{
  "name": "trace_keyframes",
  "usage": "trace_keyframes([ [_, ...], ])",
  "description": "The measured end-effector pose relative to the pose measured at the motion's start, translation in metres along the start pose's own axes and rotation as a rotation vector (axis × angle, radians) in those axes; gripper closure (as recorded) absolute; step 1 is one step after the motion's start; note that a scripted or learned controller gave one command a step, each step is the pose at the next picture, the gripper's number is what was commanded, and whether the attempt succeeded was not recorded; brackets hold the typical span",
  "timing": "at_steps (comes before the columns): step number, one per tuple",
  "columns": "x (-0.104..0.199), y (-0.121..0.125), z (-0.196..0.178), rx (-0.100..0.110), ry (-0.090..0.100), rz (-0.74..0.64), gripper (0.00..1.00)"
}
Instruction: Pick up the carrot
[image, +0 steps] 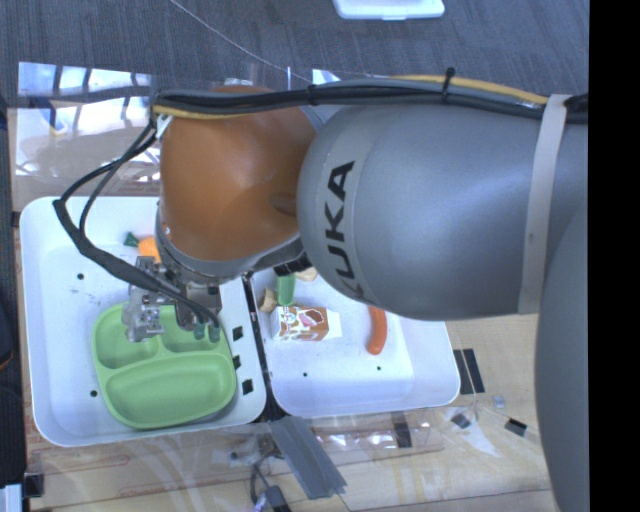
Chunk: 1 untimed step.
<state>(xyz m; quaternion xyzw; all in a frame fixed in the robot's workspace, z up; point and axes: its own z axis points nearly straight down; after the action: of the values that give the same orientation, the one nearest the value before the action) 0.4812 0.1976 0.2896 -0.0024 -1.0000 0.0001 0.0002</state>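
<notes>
Arm (420, 200): it reaches in from three o'clock and hides the far half of both bins.

Gripper (170, 318): it hangs over the left bin, low above the green tray's far compartments, at about eight o'clock from the orange band. Whether it is open or closed cannot be told (dark cables and metal parts crowd the view there). Nothing can be seen held in it.

Carrot (147, 246): a small orange piece with a green top peeks out at the far side of the left bin, just at the edge of the orange band. This is most likely the task's thing, though most of it is hidden. It sits at about twelve o'clock from the gripper, near but apart.

Left bin (50, 400): it holds the green tray (165, 385), a divided dish with nothing visible in its big near compartment, and the carrot beyond the tray.

Right bin (430, 385): it holds a flat printed packet (304, 323), a small green piece (286, 289) at its eleven o'clock, and a slim orange-red stick (376, 331) at its three o'clock.

Risk, wrong target: the orange-red stick resembles a carrot in colour, so a grab could go to the wrong bin.

Risk, tray: the gripper sits over the tray, not the carrot. A descent from here would likely hit the tray's rim or close on nothing.

Risk, wall: the carrot lies near the far wall, so a finger may catch there.
</notes>
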Motion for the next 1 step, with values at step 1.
trace_keyframes([
  [1, 0.0051, 0.0206, 0.0186, 0.000, 0.001, -0.029, 1.00],
])
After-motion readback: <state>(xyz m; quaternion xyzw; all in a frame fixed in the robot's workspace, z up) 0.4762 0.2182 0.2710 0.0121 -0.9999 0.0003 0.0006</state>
